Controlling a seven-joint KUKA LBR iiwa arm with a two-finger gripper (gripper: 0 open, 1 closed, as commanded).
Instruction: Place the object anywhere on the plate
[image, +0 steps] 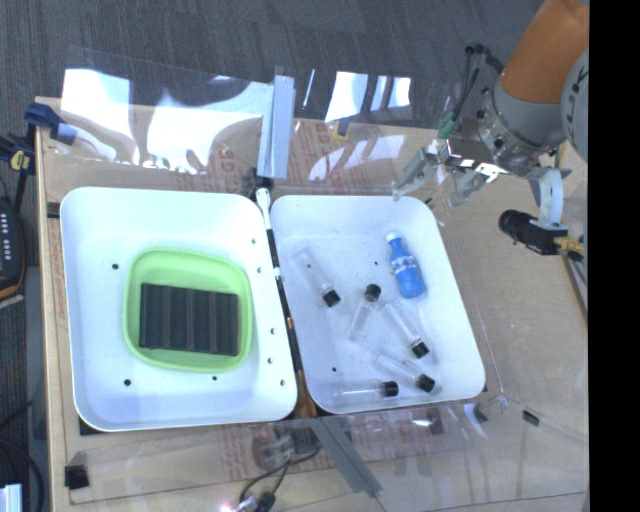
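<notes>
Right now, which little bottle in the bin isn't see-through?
The blue bottle, lying near the right bin's far right side. The other vials, like this one, are clear with black caps.

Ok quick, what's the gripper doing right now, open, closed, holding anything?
Gripper: jaws open, holding nothing, above the far rim of the right bin.

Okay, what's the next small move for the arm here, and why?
Probably swing the gripper down over the blue bottle in the right bin. It hangs open above the bin's far edge holding nothing, and the green plate in the left bin bears only its dark rack.
</notes>
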